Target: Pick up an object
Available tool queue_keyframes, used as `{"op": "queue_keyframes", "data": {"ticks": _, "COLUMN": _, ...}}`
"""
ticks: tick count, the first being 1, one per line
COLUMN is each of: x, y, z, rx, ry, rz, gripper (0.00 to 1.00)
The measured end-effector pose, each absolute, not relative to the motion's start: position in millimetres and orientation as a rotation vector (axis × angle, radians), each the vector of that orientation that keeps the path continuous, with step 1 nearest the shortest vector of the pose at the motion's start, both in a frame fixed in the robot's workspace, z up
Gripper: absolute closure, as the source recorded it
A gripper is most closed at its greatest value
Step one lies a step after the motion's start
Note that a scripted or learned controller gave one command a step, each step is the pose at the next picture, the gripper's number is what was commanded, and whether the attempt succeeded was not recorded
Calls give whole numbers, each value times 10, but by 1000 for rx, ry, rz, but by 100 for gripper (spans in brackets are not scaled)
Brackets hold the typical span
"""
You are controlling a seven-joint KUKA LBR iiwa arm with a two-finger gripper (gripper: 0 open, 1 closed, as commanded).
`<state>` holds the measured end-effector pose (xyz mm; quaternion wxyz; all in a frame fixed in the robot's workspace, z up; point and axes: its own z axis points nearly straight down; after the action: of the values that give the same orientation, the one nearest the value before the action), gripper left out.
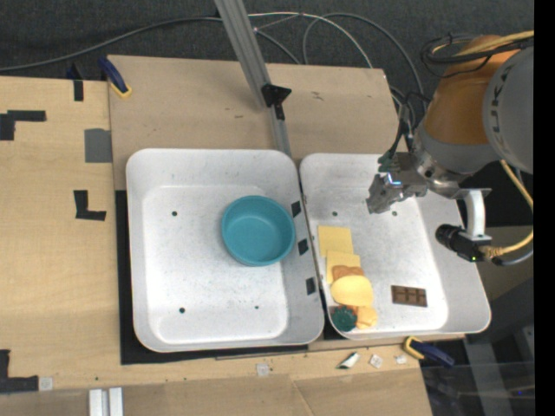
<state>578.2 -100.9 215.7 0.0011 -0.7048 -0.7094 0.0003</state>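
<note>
Two shallow white bins sit side by side on the counter (61, 189), which fills the middle and left of the frame. The left bin (156, 258) holds a teal bowl (257, 230), upright, lying toward the bin's right side and well apart from its walls.

The right bin (451, 306) holds a cluster of things along its left wall, in the lower centre of the frame. A pale yellow flat block (336, 243) lies uppermost, with an orange-yellow rounded object (351, 287) just below it and touching or overlapping it. A small dark green object (344, 318) sits at the bottom of this cluster, against the bin's lower left corner. A small brown rectangular piece (408, 296), marked into squares, lies apart from the cluster, toward the lower right of the same bin.

The arm (473, 102) reaches in from the upper right of the frame, its orange band above the wrist. The gripper (382, 198) hangs over the upper part of the right bin, well above the yellow cluster in the frame and apart from every object. Nothing is seen between its fingers; whether they stand apart or together cannot be told from this angle.
</note>
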Motion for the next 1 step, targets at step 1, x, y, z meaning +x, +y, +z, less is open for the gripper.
{"op": "queue_keyframes", "data": {"ticks": 1, "x": 5946, "y": -410, "z": 2243, "rx": -2211, "ry": -2230, "rz": -3, "gripper": 100}}
